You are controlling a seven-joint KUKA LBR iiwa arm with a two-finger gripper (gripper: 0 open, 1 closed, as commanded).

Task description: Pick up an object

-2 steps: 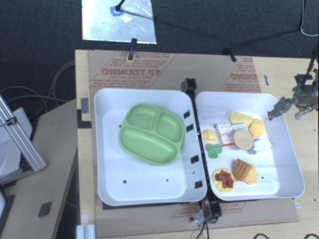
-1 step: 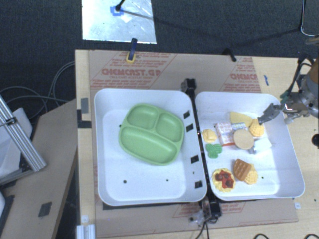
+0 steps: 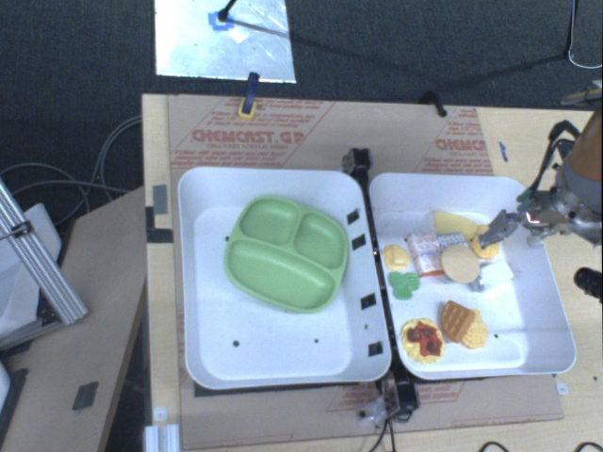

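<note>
Camera view: left bin [image 3: 203, 281] holds green tray [image 3: 286, 252]; right bin [image 3: 546, 318] holds toy food; end effector [image 3: 490, 238] state unclear.

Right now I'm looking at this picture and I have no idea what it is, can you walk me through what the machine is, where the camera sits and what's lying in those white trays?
The camera is fixed above a bench and looks down at a slant. On the bench sit two shallow white bins side by side. The left bin holds a green divided plate. The right bin holds toy food: a yellow wedge, a wrapped packet, a round tan piece, a green piece, a waffle and a small pizza. The machine is a robot arm reaching in from the right. Its end effector is low over the right bin, near the yellow wedge and the tan piece. I can't tell whether it grips anything.
</note>
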